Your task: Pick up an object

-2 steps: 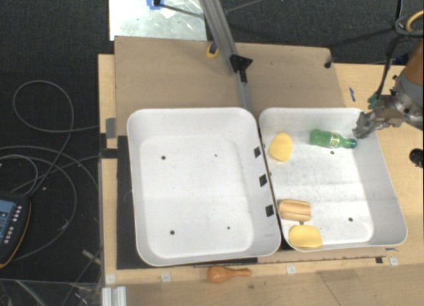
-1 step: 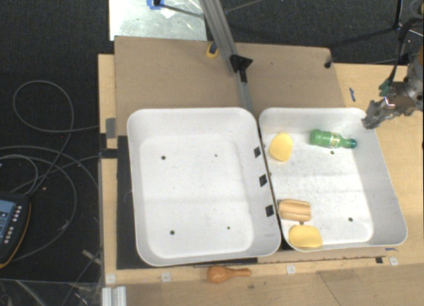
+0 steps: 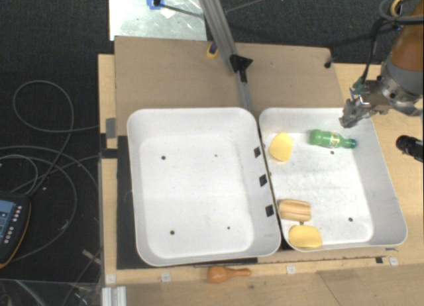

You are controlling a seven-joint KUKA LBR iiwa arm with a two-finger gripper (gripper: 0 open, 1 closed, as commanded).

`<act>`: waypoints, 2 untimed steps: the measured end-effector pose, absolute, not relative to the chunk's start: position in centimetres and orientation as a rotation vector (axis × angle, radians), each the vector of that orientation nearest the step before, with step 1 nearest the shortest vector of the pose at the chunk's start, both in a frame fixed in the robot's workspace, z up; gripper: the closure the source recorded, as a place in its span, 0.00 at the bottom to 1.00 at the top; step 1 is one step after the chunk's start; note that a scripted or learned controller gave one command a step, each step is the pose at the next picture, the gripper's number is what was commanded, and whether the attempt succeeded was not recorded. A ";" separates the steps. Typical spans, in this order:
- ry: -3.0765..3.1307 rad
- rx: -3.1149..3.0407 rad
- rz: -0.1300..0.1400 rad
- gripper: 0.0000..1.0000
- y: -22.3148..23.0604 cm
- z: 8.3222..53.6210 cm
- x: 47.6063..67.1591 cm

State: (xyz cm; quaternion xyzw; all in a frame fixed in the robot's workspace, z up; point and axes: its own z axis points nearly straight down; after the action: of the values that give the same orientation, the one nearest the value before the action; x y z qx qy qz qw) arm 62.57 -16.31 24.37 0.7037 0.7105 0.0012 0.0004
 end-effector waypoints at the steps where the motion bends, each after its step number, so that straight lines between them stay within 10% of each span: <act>1: 2.233 2.210 0.004 1.00 -11.5 23.5 63.7; 2: 2.233 2.210 0.004 1.00 -6.4 22.5 64.6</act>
State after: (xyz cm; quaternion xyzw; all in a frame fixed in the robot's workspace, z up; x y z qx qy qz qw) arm 64.57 -6.37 22.48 0.7035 0.7107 0.0012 -0.0002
